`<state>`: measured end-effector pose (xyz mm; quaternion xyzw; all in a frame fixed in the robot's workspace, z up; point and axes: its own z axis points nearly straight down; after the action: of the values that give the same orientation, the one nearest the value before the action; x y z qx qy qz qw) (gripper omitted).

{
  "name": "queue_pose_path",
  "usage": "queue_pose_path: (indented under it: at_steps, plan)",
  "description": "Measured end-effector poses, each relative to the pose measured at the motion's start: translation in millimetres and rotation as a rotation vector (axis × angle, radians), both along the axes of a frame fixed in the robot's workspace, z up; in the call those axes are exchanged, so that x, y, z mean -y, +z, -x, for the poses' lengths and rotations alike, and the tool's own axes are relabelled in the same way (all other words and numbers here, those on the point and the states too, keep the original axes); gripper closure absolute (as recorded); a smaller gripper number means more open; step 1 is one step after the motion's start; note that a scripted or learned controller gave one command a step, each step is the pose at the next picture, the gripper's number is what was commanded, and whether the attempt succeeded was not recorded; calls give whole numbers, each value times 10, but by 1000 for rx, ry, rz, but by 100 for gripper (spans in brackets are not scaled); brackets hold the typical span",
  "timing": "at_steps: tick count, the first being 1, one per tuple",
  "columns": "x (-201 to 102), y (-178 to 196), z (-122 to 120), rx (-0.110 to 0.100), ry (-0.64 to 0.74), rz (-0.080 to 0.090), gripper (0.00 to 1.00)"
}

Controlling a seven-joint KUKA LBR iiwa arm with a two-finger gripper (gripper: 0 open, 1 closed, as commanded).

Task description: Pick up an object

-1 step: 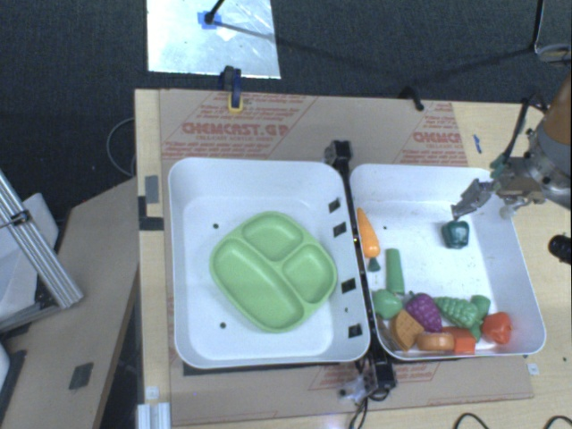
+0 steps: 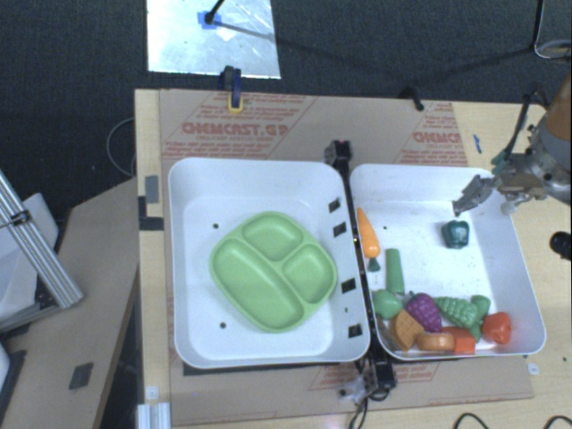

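While the worktop [image 2: 268,114] carries both bins, the left bin [image 2: 192,239] holds a green divided plate [image 2: 273,271]. Over the right bin [image 2: 514,239] hangs the gripper [image 2: 487,195], fingers seemingly spread with nothing between them. Just below sits a teal object [image 2: 457,233], apart from the toy food pile [image 2: 438,315].

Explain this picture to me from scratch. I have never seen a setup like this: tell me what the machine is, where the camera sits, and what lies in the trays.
One camera looks down at a slant on a bench with two white bins. A robot arm reaches in from the right; its claw hangs over the right bin, holding nothing. Just below it lies a small teal object. Toy food is heaped along that bin's near edge, with a carrot by its left wall. The left bin holds a green divided plate.
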<state>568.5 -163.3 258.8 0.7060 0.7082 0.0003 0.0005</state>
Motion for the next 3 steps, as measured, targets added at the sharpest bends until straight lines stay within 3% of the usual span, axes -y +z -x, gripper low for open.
queue_pose_path:
  at_steps: [1, 3]
  plan:
    - [27, -527, -104, 0, -2, 0, 0]
    - [31, -1415, -38, -2, -2, -1, 0]
